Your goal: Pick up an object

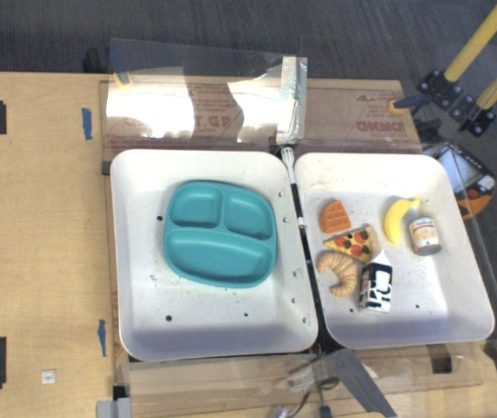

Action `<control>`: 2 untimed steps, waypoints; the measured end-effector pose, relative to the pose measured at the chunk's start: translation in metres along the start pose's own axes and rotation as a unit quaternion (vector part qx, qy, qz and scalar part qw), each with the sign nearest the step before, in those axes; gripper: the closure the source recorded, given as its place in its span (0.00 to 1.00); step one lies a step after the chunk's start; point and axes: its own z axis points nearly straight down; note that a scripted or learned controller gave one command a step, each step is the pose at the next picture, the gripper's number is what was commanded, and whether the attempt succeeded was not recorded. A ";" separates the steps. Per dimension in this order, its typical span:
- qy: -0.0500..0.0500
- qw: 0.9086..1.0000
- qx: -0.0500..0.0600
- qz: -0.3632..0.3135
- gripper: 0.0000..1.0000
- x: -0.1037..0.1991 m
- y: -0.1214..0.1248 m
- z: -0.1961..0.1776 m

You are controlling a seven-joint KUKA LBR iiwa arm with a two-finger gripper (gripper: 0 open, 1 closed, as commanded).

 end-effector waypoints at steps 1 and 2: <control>0.002 1.000 0.001 -0.003 1.00 0.121 -0.048 0.001; 0.001 1.000 0.002 -0.003 1.00 0.244 -0.025 0.003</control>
